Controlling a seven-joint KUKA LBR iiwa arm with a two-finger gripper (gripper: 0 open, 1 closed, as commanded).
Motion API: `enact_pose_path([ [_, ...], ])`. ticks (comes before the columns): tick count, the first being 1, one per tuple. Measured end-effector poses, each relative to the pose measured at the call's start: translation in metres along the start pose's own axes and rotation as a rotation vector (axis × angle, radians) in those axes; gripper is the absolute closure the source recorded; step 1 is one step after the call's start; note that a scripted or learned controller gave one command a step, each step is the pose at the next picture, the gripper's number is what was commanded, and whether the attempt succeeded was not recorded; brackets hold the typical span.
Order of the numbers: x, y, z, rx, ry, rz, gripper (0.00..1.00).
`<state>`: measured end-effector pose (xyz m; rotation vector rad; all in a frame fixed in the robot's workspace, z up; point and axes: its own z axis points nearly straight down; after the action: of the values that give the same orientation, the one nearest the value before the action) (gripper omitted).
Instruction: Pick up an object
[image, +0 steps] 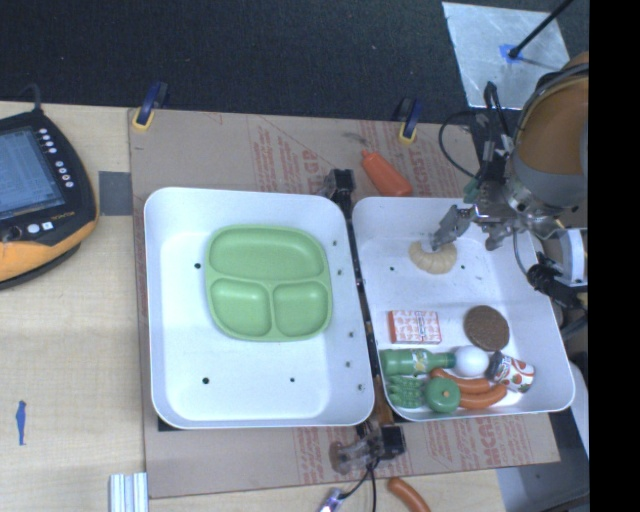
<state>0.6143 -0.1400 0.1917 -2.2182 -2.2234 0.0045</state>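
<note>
My gripper (472, 233) hangs over the back of the right bin (530, 300), fingers spread and open, nothing between them. Its left finger (447, 231) sits just above a pale beige bread-like piece (433, 259) on the bin floor; whether they touch is unclear. Further forward in that bin lie a red-and-white packet (414, 326), a brown disc (486, 326), a green bottle (410, 362), a white egg (470, 360), an orange sausage-shaped item (472, 391), a green round piece (443, 396) and a patterned item (516, 373).
The left bin (175, 330) holds a green divided plate (268, 280). An orange item (385, 174) lies on the cardboard behind the bins. A teach pendant (35, 195) rests at the far left. Clamps and cables sit between the bins, front and back.
</note>
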Motion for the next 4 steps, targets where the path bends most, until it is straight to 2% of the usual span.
enact_pose_path([
  [1,-0.067,0.019,0.077,0.002,0.001,0.0,0.0],
  [2,-0.037,-0.06,0.101,0.002,0.001,-0.002,0.0],
  [3,-0.06,0.003,0.1,0.0,0.002,-0.002,0.0],
  [4,-0.071,0.042,0.099,0.0,0.002,-0.003,0.0],
])
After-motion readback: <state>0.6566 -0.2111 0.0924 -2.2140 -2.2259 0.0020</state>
